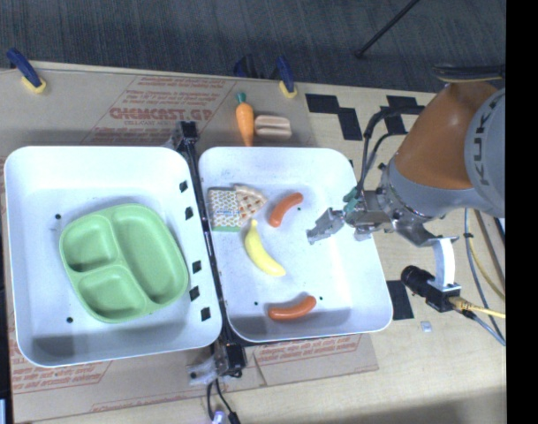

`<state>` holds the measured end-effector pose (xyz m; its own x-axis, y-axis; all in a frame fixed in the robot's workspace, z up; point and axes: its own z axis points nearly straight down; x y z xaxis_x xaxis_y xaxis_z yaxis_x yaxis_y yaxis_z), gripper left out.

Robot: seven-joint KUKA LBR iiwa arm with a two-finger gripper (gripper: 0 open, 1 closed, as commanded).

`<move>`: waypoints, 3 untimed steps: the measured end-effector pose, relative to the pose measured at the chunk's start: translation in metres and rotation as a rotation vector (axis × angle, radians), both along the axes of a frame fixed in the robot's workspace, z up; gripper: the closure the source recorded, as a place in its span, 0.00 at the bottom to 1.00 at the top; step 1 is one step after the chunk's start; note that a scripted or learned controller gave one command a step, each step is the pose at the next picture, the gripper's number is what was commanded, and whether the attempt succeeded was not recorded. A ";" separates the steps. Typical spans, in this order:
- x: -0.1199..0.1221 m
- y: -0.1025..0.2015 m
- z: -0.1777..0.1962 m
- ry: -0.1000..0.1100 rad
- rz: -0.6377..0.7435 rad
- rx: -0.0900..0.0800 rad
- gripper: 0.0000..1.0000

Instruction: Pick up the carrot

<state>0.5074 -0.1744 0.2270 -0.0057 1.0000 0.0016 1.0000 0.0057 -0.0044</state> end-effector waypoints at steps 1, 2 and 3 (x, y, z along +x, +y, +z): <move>0.005 0.081 -0.088 0.002 -0.085 0.000 0.00; 0.032 0.010 -0.084 0.000 -0.179 -0.002 0.00; 0.033 -0.011 0.057 -0.003 -0.255 -0.002 0.00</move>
